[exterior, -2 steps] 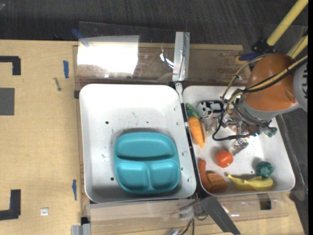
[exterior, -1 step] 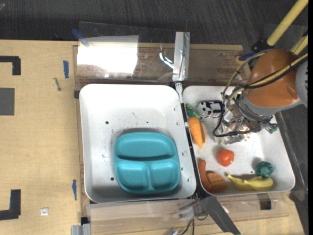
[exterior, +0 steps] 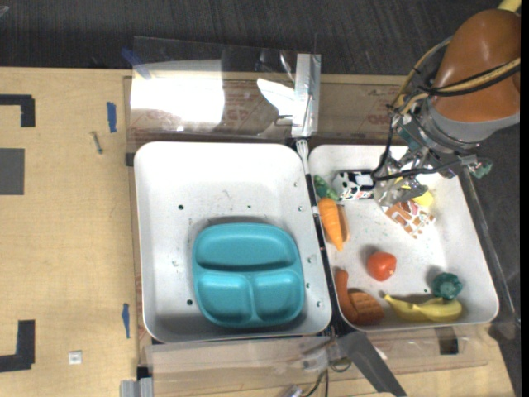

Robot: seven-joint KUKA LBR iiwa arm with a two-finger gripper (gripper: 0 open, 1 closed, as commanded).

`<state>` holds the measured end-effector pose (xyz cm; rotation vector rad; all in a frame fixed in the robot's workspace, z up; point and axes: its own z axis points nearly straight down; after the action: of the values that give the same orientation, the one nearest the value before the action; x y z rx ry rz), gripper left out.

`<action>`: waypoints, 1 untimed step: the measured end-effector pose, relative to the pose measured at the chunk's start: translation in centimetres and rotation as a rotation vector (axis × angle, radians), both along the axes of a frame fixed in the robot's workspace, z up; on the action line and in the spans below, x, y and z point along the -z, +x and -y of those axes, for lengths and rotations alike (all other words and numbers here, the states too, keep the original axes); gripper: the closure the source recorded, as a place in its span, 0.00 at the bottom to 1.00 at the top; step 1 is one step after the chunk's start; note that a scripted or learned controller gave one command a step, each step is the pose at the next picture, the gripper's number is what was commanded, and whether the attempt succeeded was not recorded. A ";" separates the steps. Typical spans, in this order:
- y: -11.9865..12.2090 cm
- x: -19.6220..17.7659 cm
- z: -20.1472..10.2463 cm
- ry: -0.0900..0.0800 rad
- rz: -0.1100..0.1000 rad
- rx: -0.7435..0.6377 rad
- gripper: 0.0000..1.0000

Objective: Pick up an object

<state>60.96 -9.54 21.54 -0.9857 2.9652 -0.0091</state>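
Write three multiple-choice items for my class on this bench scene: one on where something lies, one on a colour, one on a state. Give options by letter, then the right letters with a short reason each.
1. Where does the teal divided tray lie?
A. In the left bin
B. In the right bin
C. On the wooden bench outside the bins

2. What colour is the small round fruit-like toy in the middle of the right bin?
A. Blue
B. Red
C. White

3. How does the banana lie?
A. Standing upright against the wall
B. Hanging from the gripper
C. Flat on the bin floor near the front edge

Answers:
1. A, the tray rests on the floor of the left bin.
2. B, it is plainly red against the white floor.
3. C, it lies flat beside the teal knob-like toy, well apart from the gripper.
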 end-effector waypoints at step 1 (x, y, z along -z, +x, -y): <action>2.4 -3.9 -3.8 0.001 -0.005 -0.124 1.00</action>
<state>63.32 -5.75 25.40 -1.1686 2.9023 -0.0036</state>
